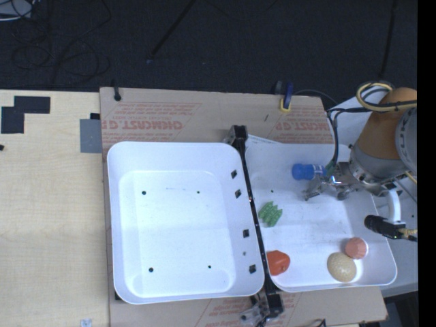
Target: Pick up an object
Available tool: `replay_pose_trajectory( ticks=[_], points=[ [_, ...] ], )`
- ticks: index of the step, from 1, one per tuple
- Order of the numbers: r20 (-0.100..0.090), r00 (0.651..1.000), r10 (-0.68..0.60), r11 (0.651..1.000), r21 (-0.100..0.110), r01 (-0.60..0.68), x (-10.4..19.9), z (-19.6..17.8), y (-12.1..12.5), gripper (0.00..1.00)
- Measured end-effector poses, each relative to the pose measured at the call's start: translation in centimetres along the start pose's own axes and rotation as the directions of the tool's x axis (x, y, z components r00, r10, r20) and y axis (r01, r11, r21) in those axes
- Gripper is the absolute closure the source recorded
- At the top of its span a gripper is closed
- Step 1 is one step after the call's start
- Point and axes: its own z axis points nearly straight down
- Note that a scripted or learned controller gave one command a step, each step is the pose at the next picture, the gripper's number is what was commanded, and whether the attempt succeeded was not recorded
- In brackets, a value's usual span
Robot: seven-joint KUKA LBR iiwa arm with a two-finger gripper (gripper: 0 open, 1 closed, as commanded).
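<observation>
The right bin [310, 234] holds several small objects. A blue cylinder [304, 172] lies near its far side, and a green leafy piece [271, 214] rests by the divider. At the near edge are a red-orange lump [277, 261], a pink ball [355, 248] and a pale yellow ball [342, 267]. My gripper [327, 191] hangs low over the bin's right half, just right of and below the blue cylinder. Its fingers are spread open and nothing is between them. The orange-banded wrist [380, 131] rises behind it.
The left bin [174, 162] stands beside the right one, with a black divider strip [248, 210] between them. A black part [385, 227] juts over the right bin's right rim. Cables [371, 94] loop above the wrist.
</observation>
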Motion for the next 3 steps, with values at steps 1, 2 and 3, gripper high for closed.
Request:
replay_pose_trajectory(
  ticks=[1, 2, 3],
  points=[
    [0.000, 1.000, 0.000, 1.000, 0.000, 0.000, 0.0, 0.0, -1.2, 0.00],
    [0.003, 1.000, -0.001, 1.000, -0.011, 0.001, -0.2, -6.3, 3.3, 0.00],
    [0.001, 1.000, -0.002, 1.000, -0.003, 0.002, -0.2, -6.9, 3.0, 1.00]
  ],
)
